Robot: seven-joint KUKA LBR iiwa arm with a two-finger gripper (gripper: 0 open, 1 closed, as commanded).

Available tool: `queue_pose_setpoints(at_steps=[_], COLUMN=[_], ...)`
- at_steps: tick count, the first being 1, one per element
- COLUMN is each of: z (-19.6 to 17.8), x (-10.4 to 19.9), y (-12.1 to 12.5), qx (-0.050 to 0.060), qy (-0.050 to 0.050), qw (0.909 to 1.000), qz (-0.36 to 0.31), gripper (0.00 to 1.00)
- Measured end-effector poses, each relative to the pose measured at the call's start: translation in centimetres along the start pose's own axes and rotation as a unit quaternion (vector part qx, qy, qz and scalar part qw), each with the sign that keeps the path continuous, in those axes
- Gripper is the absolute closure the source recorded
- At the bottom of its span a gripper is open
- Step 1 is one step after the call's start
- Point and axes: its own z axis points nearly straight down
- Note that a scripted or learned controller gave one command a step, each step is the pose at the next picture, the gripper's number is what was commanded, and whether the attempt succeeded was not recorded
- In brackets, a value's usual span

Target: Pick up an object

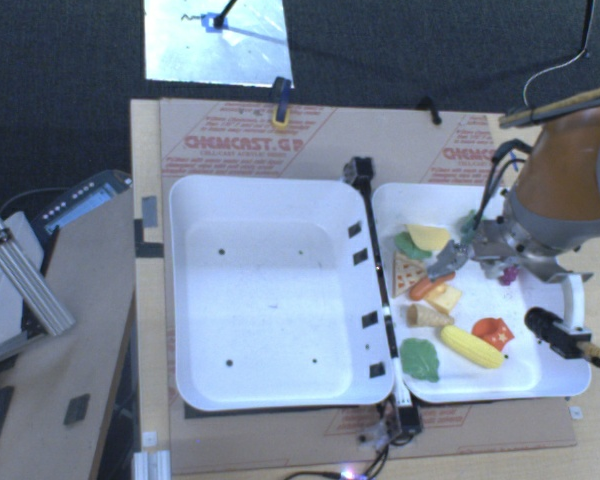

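Left bin (270,298), shallow white plastic with small dark holes in its floor, sits on the worktop (240,133), which is covered by a cardboard sheet printed in red lettering. A yellow clip (280,118) lies on the cardboard beyond the bin's far rim. Further back, on dark carpet, a shiny metal plate (215,28). At far left, a slanted aluminium rail (15,268) and a grey handset-like device (80,200).

Black clips run down the seam between the two bins.

Right bin (555,373) holds the toy food, all clustered in its left half: a pale yellow wedge (427,237) at the far end, a green piece just left of it, a flat checked piece (410,273), an orange carrot-like piece (430,288), a tan chunk (427,315), a yellow corn cob (470,346) lying at a slant, a red pepper-like piece (493,331) touching the cob, and a green leafy piece (420,358) by the near rim.

Gripper (448,260) hangs low over the carrot-like piece and the wedge; jaws point left, and whether they are apart or together cannot be told. Nothing is seen between them. Arm (570,183), grey with an orange band, enters from the right.
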Motion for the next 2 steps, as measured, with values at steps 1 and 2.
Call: queue_pose_setpoints(at_steps=[1, 2], z=[11.0, 9.3], x=[-2.9, -2.8], y=[0.2, 0.5], qx=[0.004, -0.001], qy=[0.0, 0.0], qw=[1.0, 1.0], qz=[0.002, 0.001], gripper=[0.0, 1.0])
